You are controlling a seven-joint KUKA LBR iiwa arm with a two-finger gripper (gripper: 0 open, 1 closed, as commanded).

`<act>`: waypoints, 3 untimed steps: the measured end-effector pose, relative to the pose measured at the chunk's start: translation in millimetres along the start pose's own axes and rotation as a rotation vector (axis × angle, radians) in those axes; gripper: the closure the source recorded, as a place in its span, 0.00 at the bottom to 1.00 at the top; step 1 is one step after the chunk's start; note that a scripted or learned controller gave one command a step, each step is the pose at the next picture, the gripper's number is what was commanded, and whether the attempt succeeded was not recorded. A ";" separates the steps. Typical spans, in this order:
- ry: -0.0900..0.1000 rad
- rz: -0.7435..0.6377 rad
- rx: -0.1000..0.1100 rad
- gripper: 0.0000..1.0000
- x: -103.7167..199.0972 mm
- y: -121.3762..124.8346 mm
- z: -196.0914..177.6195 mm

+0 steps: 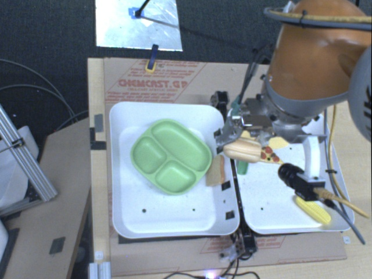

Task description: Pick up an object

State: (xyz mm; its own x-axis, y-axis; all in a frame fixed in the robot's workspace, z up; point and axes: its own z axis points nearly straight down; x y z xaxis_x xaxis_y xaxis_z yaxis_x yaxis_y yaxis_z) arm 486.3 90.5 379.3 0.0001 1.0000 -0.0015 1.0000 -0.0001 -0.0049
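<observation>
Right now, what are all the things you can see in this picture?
bins: 2, white, left bin and right bin side by side
divided plate: 1, green, in left bin
block: 1, tan, left bin, beside the plate
spotted piece: 1, tan with red spots, right bin, by its left wall
small piece: 1, green, just under the spotted piece
ridged piece: 1, yellow, right bin, front right
cardboard sheet: 1, brown, red print, under bins
shiny sheet: 1, silver, far floor
arm: 1, grey and orange
gripper: 1, over the divide
</observation>
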 end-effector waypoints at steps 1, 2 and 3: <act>0.001 0.004 -0.010 1.00 -63.8 1.0 -19.5; 0.005 -0.012 -0.014 1.00 17.9 0.1 -80.0; 0.001 -0.007 -0.002 1.00 42.7 0.0 -17.3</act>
State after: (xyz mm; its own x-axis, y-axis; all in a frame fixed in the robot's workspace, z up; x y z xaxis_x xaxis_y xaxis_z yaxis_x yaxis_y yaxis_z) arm 486.4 133.3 396.5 -0.0067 1.0000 0.0000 1.0000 0.0067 -0.0027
